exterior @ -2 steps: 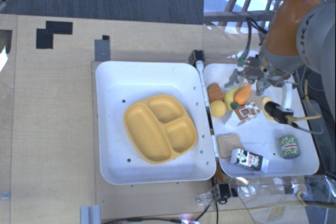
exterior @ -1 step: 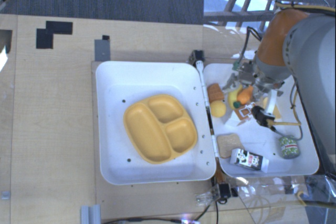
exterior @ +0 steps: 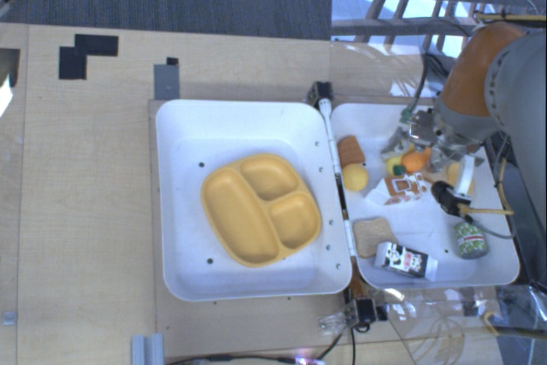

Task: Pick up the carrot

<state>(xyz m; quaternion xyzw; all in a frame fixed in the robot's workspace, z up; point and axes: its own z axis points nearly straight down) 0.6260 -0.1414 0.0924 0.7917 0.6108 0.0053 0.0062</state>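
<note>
The arm reaches in from the right, its gripper point(exterior: 416, 143) low in the right bin point(exterior: 491, 273), grip impossible to tell, beside the carrot point(exterior: 416, 161), near a lemon point(exterior: 355, 178) and milk carton point(exterior: 405, 260).

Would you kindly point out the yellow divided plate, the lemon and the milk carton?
yellow divided plate point(exterior: 224, 214): camera view, floor of its long compartment.
lemon point(exterior: 355, 178): camera view, middle of the fruit.
milk carton point(exterior: 402, 259): camera view, its printed side.

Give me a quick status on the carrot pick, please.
Gripper down in right bin, fingers unclear. Orange carrot-like item right beneath it, grasp unconfirmed. Lemon and packet crowd nearby.
</note>
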